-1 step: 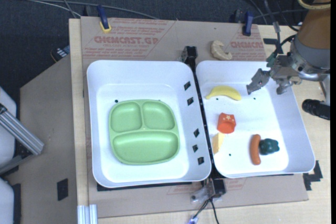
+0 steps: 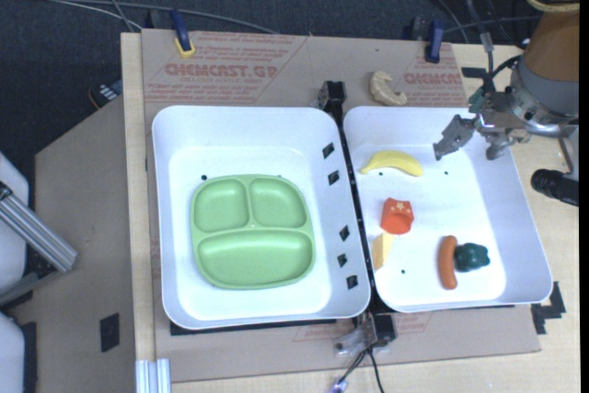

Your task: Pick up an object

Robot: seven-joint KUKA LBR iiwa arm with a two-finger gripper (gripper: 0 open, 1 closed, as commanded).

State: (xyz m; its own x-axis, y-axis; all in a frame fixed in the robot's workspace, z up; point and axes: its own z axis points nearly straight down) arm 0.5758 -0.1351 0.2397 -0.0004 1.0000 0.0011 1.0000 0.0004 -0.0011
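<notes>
In the right bin [image 2: 515,225] lie a yellow banana [image 2: 391,164], a small red pepper-like toy [image 2: 398,215], a pale yellow wedge [image 2: 378,250], an orange-red sausage [image 2: 447,261] and a dark green broccoli piece [image 2: 473,257] touching the sausage. My gripper [image 2: 474,144] hangs over the bin's far right corner, to the right of the banana. Its two dark fingers [image 2: 450,139] are spread apart with nothing between them.
The left bin [image 2: 175,152] holds a green divided plate [image 2: 251,230]. A beige curved object [image 2: 386,87] lies on the board behind the right bin. Clamps and cables sit along the far edge. The arm's grey and orange body fills the upper right.
</notes>
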